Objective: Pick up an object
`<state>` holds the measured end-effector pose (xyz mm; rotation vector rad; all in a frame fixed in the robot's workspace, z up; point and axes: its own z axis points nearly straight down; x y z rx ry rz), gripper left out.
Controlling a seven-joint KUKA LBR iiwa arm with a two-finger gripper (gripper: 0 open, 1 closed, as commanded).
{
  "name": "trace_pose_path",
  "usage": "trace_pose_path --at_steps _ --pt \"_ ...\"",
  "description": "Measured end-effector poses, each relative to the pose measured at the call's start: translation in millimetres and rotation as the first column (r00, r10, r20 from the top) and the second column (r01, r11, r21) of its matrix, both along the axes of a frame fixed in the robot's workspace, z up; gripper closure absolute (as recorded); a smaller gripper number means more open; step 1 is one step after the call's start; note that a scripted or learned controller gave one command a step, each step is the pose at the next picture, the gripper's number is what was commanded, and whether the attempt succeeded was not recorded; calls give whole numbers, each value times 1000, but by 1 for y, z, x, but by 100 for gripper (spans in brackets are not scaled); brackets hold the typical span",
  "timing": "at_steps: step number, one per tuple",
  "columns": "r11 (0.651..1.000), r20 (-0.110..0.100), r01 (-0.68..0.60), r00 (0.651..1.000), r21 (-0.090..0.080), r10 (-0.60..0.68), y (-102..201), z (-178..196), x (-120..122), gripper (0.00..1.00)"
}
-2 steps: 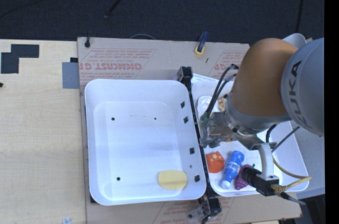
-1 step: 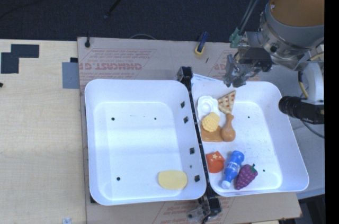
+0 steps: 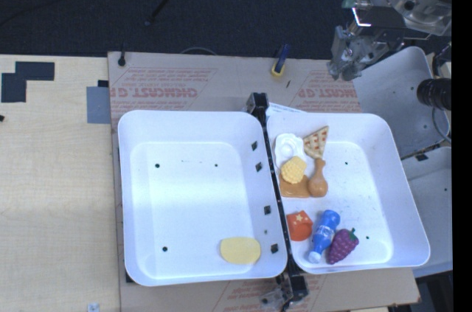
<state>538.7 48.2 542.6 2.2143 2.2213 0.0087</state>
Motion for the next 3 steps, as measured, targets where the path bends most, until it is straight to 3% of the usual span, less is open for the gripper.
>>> trace_pose_path --at_steps 1,2,3 --pt "1000 -27 4 1000 -3 -4 8 -224 4 100" --pt "1000 -14 1 1000 -1 -1 19 -255 19 100" --pt "1000 -19 -1 1000 0 1 89 -339 34 100"
